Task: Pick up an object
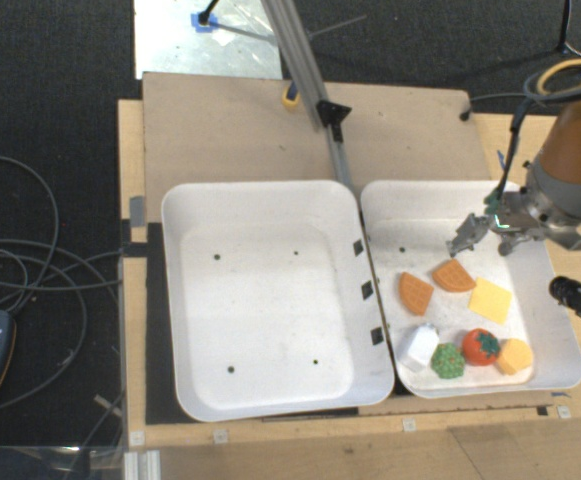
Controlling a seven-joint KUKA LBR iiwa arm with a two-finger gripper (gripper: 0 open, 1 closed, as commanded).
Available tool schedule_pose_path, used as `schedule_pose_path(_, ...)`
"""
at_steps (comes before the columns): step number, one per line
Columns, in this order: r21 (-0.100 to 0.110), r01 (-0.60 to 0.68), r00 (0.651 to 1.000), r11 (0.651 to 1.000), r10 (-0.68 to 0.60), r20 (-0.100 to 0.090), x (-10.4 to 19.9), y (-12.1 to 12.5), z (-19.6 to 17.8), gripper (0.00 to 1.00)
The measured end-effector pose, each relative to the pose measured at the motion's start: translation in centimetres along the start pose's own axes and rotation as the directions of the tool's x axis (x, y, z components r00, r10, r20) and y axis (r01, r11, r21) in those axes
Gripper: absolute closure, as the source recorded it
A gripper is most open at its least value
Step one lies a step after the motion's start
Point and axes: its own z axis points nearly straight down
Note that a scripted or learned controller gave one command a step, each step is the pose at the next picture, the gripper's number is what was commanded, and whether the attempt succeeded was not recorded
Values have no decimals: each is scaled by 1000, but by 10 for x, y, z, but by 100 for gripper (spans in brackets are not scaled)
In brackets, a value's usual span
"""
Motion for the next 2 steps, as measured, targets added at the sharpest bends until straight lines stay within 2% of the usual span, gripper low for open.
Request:
schedule_pose_path(1,-4,-1,1000,1000,1,1,0,1,-2,0)
schedule_pose_path(2,0,-4,1000,1000,4,0,4,-6,56,0)
